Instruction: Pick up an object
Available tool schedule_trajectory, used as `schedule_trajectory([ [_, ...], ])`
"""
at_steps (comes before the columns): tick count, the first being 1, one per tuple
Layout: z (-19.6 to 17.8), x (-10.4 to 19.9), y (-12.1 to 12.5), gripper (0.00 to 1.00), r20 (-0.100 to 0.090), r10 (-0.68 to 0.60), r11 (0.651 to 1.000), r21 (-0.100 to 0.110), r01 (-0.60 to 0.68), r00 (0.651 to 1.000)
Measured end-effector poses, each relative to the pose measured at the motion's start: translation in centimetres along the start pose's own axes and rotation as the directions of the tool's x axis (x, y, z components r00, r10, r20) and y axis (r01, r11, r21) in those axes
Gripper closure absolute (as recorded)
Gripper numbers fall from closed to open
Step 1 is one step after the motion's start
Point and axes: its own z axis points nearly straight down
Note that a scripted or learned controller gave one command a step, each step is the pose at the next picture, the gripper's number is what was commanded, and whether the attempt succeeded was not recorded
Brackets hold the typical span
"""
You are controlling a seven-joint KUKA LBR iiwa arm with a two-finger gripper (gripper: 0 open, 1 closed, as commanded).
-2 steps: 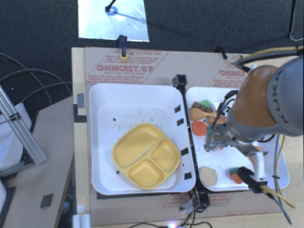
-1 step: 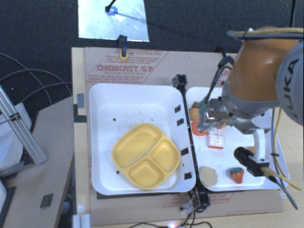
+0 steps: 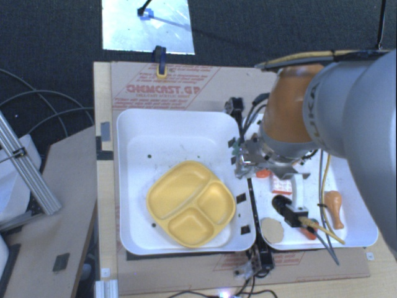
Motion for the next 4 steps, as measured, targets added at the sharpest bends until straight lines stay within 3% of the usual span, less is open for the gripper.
schedule_trajectory([
  [1, -0.5, 4.1, -5.0, 1.0, -0.004, -0.006, 1.0, -0.006, 0.006, 1.0],
  [2, -8.1, -1.3, -2.0, 1.0, 0.001, 0.004, 1.0, -0.019, -0.004, 1.0],
  [3, -0.2, 1.4, -5.1, 1.0, -0.002, -0.001, 1.0, -0.001, 0.001, 1.0],
  [4, -9.3, -11.7, -4.9, 1.0, 0.006, 0.011, 1.0, -0.02, -0.011, 1.0],
])
